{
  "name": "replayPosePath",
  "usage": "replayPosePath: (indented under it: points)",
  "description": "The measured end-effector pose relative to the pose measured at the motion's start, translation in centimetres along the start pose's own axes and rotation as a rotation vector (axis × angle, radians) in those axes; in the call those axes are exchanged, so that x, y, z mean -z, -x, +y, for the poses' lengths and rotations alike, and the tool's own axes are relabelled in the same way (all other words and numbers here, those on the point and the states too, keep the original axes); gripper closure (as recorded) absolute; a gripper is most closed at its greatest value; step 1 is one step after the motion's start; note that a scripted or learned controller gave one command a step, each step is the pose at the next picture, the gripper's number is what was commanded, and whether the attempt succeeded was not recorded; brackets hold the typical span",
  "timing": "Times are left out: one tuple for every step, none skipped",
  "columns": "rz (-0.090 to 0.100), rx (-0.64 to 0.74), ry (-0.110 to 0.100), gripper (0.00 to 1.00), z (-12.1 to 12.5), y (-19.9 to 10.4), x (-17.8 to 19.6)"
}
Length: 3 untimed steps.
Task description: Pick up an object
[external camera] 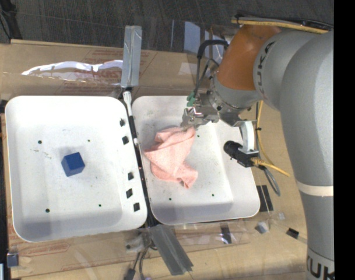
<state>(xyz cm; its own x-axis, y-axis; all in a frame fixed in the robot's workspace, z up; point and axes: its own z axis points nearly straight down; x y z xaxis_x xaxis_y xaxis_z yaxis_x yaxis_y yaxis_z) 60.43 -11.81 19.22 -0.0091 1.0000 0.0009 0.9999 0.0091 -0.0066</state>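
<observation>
Starting at the bottom edge of the frame: brown cardboard-covered bench (49, 247), with grey strips of tape lying below the gap between the two bins. Just above, side by side and touching along the middle: left bin (95, 206) and right bin (224, 197), both white and shallow. Sitting in the left bin, a little left of its middle: a small blue cube (73, 163), alone and well apart from the walls. Lying crumpled in the right bin, left of its middle: a pink cloth (171, 153), its lower fold near the bin's centre, its upper corner drawn up toward the top right. Meeting that upper corner, in the upper part of the right bin: the gripper (194, 117), touching or just over the cloth; cannot tell whether the jaws are apart, together or clamped on the fabric. Reaching in from the right of the frame: the grey arm (294, 86), with its orange band (244, 57) above the wrist. Farther back, upper left of the frame: a crinkled clear plastic strip (72, 70) on the cardboard, and an upright grey bar (131, 57) behind the bins' seam.
</observation>
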Motion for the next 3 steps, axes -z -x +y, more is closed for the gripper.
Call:
replayPosePath:
  points:
    - [0.000, 0.003, 0.005, 0.00, 3.1, 4.0, 1.0]
    - [-0.002, 0.200, 0.007, 0.00, 5.3, 9.1, -9.9]
    - [-0.001, 0.508, 0.004, 0.00, -0.2, 9.1, -10.0]
